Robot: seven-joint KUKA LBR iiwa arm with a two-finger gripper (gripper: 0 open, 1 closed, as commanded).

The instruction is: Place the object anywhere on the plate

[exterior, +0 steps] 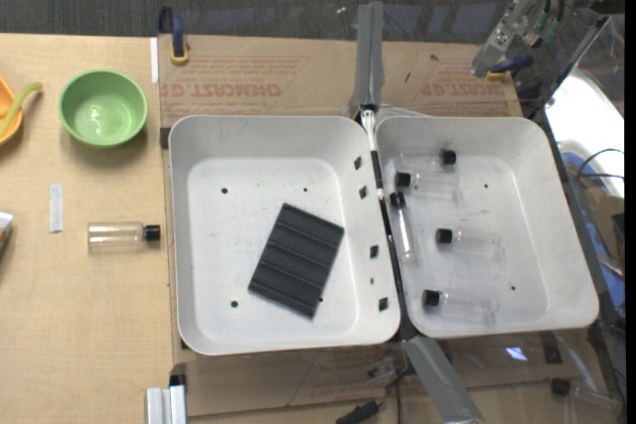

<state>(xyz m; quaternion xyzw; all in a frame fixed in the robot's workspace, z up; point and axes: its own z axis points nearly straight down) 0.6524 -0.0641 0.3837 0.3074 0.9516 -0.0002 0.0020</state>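
A dark ribbed rectangular plate (pixel 296 259) lies tilted on the floor of the left bin (pixel 199 213). In the right bin (pixel 527 213) lie several clear vials with black caps, among them one near the back (pixel 447 157), one at mid-bin (pixel 444 235) and one near the front (pixel 430 298). My gripper (pixel 505 37) hangs high at the upper right, beyond the right bin's far rim and well away from the vials and the plate. Nothing shows in it.
On the bench left of the bins stand a green bowl (pixel 103 107), a clear bottle with a black cap (pixel 119 233) lying on its side, and an orange item (pixel 6 114) at the edge. A grey bar (pixel 370 55) runs back from between the bins.
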